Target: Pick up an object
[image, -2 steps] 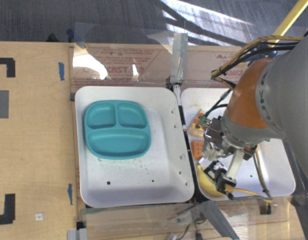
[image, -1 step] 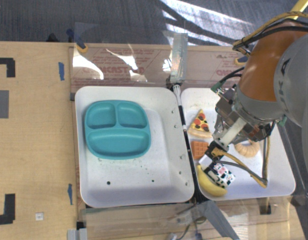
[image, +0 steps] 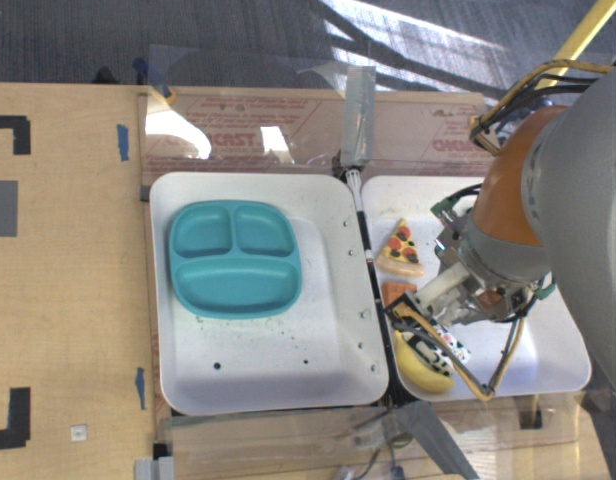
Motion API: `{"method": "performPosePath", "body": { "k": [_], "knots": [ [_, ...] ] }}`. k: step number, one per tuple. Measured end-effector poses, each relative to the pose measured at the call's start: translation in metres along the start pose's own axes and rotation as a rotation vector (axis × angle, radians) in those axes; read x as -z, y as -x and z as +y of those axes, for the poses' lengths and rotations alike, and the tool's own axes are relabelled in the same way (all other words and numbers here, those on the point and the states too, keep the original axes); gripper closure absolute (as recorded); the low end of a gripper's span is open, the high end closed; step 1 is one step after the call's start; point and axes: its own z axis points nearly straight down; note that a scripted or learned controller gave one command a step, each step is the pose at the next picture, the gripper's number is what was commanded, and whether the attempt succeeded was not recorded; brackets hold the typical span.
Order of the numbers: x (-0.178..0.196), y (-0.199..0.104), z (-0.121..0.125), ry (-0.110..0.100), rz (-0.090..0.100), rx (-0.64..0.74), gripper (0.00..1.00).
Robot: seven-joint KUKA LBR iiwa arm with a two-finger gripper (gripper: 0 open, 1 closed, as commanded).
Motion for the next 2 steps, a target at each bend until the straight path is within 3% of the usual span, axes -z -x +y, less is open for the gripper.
{"method": "performPosePath", "body": {
  "k": [1,2],
  "knots": [
    [-0.027,-0.025,-0.047,-0.001,0.002,-0.27,1.0],
    [0.041,-0.029,-0.054,0.004,0.009,-0.033,1.0]
  ]
}}
